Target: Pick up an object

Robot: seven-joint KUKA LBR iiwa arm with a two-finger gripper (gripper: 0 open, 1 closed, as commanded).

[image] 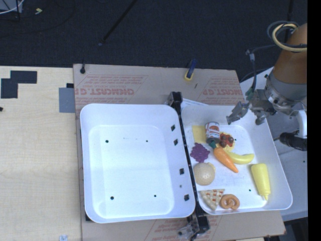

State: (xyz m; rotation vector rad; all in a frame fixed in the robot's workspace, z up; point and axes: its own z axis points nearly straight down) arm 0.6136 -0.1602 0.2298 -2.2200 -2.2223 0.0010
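Approach phase: the gripper (248,113) hangs over the right bin's (278,157) far rim, fingers spread apart, nothing between them. The toy food, with the small can (212,130) nearest, lies below-left. Next, I judge: pick one item and descend.

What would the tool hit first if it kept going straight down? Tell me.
Likely the bare floor of the right bin near its far rim: the tool hangs above that corner, clear of the small can. Depth is hard to judge.
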